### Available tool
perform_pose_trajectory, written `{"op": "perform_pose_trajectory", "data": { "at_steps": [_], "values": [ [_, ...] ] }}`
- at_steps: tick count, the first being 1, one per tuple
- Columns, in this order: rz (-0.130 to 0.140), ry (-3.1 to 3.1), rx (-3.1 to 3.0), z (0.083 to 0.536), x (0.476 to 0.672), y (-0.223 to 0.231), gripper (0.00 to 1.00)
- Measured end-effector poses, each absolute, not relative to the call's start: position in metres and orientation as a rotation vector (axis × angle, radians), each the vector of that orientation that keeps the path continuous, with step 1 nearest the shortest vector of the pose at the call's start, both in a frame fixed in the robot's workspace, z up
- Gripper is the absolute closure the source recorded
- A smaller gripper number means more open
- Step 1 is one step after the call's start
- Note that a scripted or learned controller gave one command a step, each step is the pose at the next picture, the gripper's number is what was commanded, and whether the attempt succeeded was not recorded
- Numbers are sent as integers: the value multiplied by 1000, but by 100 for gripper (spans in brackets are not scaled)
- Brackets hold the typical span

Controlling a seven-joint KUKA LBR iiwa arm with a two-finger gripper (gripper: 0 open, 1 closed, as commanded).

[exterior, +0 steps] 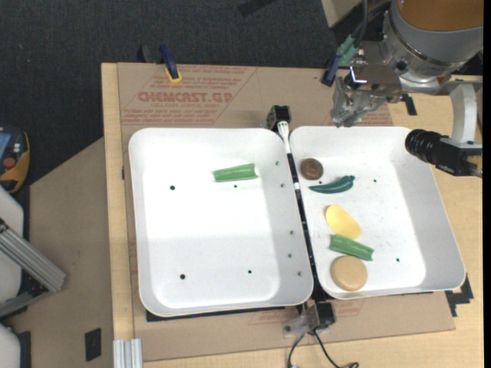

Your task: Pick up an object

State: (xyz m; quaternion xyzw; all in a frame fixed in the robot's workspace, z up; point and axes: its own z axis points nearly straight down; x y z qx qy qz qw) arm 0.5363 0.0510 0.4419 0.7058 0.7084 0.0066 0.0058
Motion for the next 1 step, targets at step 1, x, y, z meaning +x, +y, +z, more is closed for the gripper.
{"op": "perform_pose_trajectory", "data": {
  "at_steps": [1],
  "values": [
    [13, 2211, 2222, 508, 477, 6, 100]
  ]
}}
